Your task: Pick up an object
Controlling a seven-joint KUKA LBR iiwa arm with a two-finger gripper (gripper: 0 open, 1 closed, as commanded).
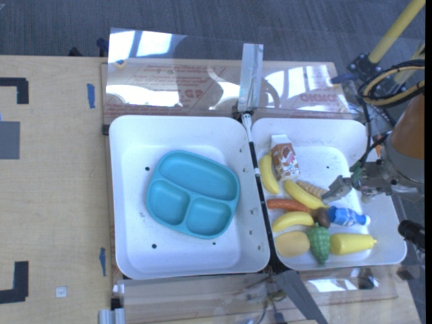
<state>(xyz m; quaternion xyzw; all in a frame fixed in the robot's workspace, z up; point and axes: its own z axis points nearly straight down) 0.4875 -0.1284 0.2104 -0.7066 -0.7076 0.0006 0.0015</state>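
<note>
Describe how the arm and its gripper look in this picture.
The arm enters at the right edge as a bulky orange-brown band above a grey metallic wrist. Black and yellow cables loop above it. The gripper is slim, grey metal with a dark tip, extending from a silver block of small fittings.

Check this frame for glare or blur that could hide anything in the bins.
Camera view: strong window glare on the clear panels behind both bins; the blue plate and the toy food read sharply; the gripper is slightly soft, its fingers hard to make out.
</note>
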